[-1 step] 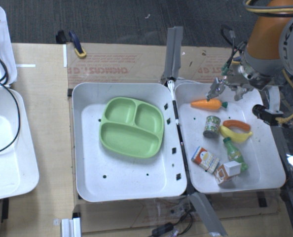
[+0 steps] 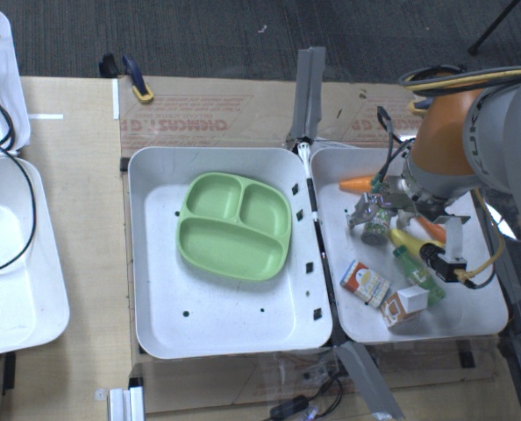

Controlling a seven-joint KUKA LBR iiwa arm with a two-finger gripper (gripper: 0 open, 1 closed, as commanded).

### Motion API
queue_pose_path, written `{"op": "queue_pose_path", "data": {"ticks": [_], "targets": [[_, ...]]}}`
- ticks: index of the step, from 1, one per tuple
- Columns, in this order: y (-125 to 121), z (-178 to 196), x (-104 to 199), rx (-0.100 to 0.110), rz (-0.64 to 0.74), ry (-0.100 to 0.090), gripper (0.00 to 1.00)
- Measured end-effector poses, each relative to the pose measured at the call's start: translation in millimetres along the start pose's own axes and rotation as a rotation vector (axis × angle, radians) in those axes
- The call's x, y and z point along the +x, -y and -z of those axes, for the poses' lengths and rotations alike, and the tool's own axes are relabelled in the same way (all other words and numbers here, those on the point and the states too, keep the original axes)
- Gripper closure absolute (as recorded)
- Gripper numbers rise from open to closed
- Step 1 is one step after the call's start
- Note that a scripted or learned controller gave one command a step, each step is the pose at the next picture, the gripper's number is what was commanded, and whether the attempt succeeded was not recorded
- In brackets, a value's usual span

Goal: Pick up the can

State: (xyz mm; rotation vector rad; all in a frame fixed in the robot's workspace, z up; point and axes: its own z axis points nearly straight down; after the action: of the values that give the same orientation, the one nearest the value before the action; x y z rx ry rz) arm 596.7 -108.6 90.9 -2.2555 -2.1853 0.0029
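Note:
The can, a small silvery-green cylinder, lies in the right bin near its middle, partly hidden by the gripper. My gripper is low in that bin, directly over and against the can's upper left side. The grey arm with its orange band reaches in from the right above the bin.
An orange carrot lies just above the gripper. A yellow item, a green bottle, a red-and-white carton and a small box crowd the bin's lower half. The left bin holds a green divided plate.

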Motion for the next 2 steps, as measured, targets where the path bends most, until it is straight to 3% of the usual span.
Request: {"op": "queue_pose_path", "data": {"ticks": [1,2], "targets": [[-2,86,-8,-0.002,0.145,0.000,0.00],[-29,107,-4,-0.003,0.376,0.001,0.00]]}}
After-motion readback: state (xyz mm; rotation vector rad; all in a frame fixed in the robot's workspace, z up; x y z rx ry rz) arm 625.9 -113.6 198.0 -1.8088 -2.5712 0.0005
